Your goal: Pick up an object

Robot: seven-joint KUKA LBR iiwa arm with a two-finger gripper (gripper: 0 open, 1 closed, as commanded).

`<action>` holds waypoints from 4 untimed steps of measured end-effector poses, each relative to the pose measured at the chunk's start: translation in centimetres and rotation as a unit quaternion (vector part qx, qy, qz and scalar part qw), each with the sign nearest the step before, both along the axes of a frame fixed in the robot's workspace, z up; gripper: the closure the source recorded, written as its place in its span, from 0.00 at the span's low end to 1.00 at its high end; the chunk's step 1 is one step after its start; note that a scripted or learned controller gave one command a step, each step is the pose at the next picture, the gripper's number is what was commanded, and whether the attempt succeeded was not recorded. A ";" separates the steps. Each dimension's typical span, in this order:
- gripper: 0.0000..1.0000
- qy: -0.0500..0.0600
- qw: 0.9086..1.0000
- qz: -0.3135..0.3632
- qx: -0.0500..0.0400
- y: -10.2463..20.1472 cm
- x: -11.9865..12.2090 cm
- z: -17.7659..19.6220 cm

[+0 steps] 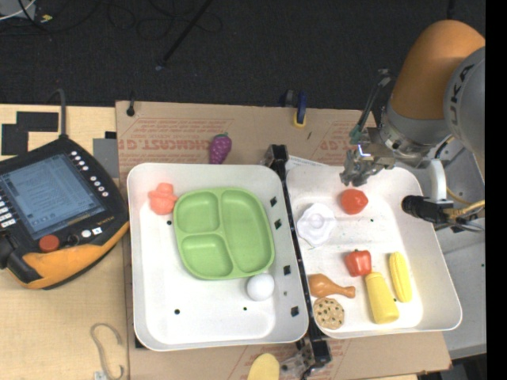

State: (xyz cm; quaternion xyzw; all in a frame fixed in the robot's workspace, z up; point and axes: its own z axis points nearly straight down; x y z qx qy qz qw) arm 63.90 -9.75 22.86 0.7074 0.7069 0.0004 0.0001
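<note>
My gripper [356, 176] hangs over the back of the right bin [432, 307], just above and behind a red tomato [353, 201]. Nothing shows between its fingers. Lower in that bin lie a white knobbed piece [316, 223], a red pepper [358, 262], a corn cob [400, 276], a yellow bottle [381, 298], a chicken drumstick [330, 286] and a cookie [328, 313]. The left bin [150, 307] holds a green divided plate [223, 233], a pink toy [162, 199] at its back left and a white ball [259, 286] by the plate's front corner.
A purple grape bunch [220, 147] lies on the cardboard behind the left bin. A tablet pendant [55, 204] sits to the left of the bins. A yellow object [264, 366] rests at the front edge below the bins. A metal hook [105, 351] lies at the front left.
</note>
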 end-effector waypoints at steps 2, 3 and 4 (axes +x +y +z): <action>1.00 0.003 1.000 0.002 0.001 10.1 -2.9 -1.9; 1.00 0.001 1.000 0.002 0.001 16.0 -4.0 -0.3; 1.00 0.003 1.000 0.002 0.000 20.1 -4.8 -1.1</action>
